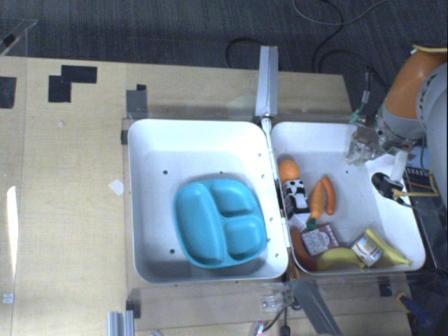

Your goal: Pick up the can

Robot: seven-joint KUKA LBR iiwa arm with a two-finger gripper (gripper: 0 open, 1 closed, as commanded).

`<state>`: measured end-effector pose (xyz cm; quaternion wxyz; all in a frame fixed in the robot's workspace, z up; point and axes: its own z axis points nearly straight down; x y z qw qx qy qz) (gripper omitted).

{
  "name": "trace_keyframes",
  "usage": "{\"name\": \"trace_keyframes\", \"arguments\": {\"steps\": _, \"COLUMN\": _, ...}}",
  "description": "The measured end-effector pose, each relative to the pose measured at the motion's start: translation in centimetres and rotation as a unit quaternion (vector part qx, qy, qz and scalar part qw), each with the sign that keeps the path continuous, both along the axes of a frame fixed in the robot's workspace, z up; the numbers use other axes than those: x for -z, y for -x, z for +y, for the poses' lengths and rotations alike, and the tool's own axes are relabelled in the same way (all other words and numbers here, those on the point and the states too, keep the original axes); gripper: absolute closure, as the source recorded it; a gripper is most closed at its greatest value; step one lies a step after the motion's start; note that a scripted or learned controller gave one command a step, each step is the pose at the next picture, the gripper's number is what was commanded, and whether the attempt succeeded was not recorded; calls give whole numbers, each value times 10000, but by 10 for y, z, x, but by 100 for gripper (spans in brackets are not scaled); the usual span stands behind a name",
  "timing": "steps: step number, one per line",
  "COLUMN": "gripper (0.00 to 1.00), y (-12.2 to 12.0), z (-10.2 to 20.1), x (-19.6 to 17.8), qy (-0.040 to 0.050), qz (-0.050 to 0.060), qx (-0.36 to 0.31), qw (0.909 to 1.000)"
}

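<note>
I hover over the far right part of the right bin (329, 135), and I cannot tell how my gripper (362, 148) is set. The can (366, 250) lies at the near right, touching a banana (350, 257), with a red packet (318, 240) just left and a carrot (322, 196) beyond.

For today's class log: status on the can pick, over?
Pincer at right bin's far edge. Can near corner, untouched. Banana against it.

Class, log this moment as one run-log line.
hand: above right bin's far corner | can: lying near banana, untouched | tray: left bin
</note>
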<state>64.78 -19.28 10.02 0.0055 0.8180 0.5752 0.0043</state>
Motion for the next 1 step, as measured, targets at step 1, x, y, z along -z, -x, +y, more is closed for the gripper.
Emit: {"name": "trace_keyframes", "arguments": {"steps": 1, "gripper": 100, "y": 96, "z": 2, "x": 1, "qy": -26, "qz": 46, "qx": 786, "qw": 9969}}
